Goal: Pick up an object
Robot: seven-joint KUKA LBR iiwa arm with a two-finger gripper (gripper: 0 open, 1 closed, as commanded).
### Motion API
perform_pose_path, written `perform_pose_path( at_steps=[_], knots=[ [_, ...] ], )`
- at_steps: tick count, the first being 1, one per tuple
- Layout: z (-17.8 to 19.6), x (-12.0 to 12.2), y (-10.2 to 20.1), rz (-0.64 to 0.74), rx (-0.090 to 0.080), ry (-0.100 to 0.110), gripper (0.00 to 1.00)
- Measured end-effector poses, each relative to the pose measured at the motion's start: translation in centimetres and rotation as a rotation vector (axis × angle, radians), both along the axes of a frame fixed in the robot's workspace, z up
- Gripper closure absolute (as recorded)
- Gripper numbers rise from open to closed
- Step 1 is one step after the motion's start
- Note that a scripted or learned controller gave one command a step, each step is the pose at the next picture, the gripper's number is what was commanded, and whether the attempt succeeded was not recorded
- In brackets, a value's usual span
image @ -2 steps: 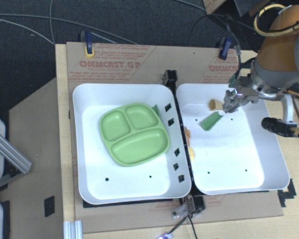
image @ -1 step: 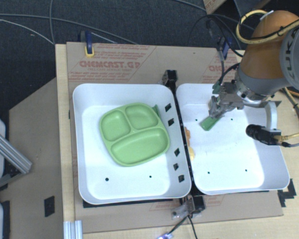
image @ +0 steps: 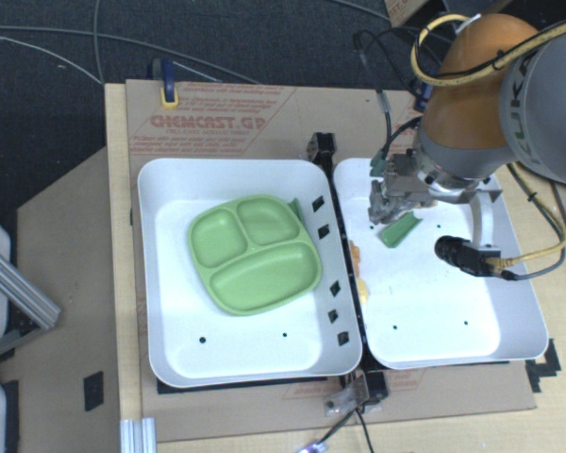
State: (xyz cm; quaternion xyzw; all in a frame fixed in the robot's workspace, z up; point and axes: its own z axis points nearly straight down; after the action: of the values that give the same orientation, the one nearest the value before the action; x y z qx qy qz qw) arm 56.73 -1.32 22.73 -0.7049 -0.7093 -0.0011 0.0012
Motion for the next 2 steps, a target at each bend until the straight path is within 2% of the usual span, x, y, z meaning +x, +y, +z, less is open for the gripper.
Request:
perform_pose_path(
  at_steps=[2],
  knots=[
    [1.5, -1.9, 10.0, 0.000, 0.000, 0.000, 1.00]
  ],
)
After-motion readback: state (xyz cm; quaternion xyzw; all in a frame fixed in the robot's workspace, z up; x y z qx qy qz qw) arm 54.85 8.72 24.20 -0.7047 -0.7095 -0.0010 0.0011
